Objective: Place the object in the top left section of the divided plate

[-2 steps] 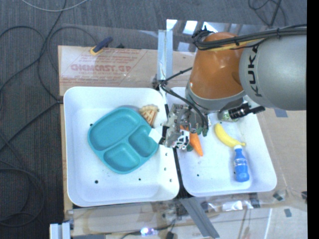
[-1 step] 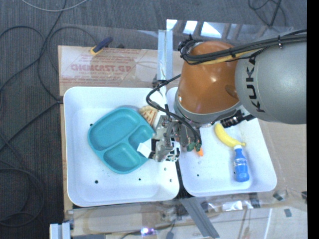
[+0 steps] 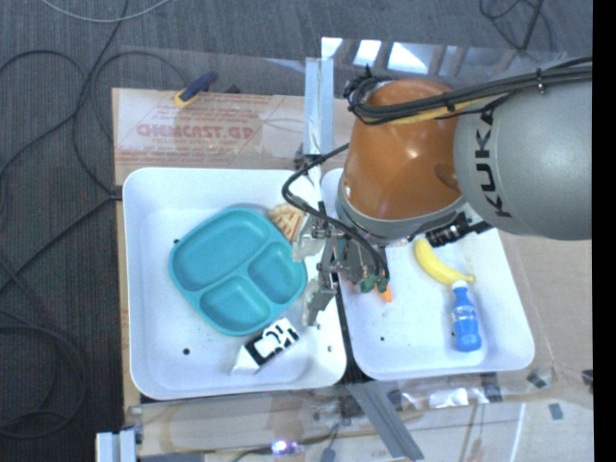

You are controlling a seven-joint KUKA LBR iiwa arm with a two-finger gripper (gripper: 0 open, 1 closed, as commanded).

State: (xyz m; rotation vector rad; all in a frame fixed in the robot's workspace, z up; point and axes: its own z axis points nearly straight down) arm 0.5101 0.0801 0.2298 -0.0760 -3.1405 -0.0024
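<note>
Nearest the camera, at the bottom of the left shallow white plastic bin (image 3: 154, 354), a small black-and-white carton (image 3: 269, 343) lies tilted just below the teal divided plastic plate (image 3: 236, 269). The plate sits at a slant in the middle of that bin, its three sections bare; its right rim lies just beside the pincer.

To the right of the plate, in the right shallow white bin (image 3: 500, 349), a small blue plastic bottle with a white cap (image 3: 465, 319) lies near the bin's lower right corner. Just above the bottle rests a yellow banana (image 3: 438, 263), well apart from the plate, and between the plate and the banana a small orange piece (image 3: 386, 295) shows close under the wrist.

The pincer (image 3: 325, 282) hangs over the seam between the two bins, at the plate's right edge — whether its fingers stand apart or together I cannot tell, since cables and metal parts crowd the spot. No object can be made out between them.

Just above the plate's upper right rim a tan, ridged, waffle-like piece (image 3: 285, 221) peeks out, partly hidden by the arm — touching the plate or not is unclear.

Farther back, the grey arm with its orange band (image 3: 404, 162) covers the right bin's top, and beyond the plate a brown cardboard sheet (image 3: 192, 133) lies on the desk with a blue and yellow marker (image 3: 196, 87) at its far edge.
</note>
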